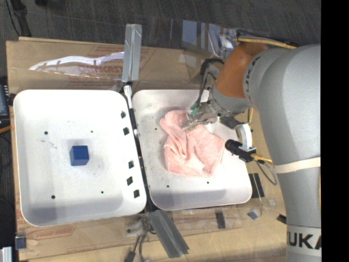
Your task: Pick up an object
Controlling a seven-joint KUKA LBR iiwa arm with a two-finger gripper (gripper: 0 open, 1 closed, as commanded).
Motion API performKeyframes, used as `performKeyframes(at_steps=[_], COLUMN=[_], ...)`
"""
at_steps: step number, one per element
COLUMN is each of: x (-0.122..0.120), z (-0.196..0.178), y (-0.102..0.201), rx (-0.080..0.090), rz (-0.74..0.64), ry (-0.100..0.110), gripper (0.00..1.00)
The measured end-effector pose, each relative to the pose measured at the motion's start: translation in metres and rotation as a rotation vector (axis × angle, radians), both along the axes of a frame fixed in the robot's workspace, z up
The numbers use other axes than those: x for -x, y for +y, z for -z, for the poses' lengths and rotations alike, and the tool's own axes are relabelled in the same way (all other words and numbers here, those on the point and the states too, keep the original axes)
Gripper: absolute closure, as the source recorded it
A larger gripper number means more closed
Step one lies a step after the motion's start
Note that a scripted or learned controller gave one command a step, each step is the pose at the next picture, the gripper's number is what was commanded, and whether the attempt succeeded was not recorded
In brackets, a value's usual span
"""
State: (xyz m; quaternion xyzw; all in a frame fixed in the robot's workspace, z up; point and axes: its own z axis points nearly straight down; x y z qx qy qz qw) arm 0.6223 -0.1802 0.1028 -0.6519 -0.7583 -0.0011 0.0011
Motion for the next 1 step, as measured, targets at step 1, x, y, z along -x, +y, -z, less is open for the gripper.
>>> performKeyframes(at_steps=[1], x=[0.0001], z=[0.0003], y=[0.0004], rx=[0.000], rz=[0.000], ry=[0.001], gripper=[0.00])
